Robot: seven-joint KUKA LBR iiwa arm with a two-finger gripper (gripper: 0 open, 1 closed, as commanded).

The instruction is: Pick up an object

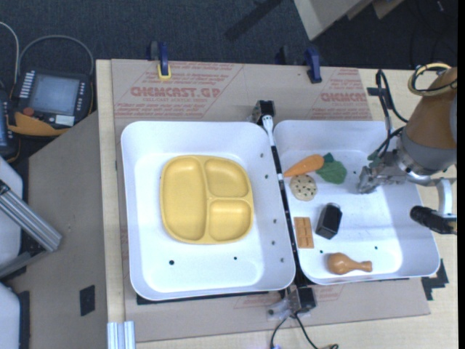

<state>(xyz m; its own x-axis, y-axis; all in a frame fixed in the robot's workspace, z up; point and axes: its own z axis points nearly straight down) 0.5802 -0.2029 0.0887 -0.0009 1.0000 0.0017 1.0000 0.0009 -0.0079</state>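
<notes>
The right bin holds an orange carrot with a green top, a round cookie, a small black block, a brown wafer and a tan chicken drumstick. My gripper hangs low over the right half of this bin, to the right of the carrot's green top. Nothing shows between its fingers, and the black block lies below and to its left.
The left bin bears a yellow divided plate. A black clamp sits at the top of the seam between the bins. The arm's orange band rises over the right bin's right edge.
</notes>
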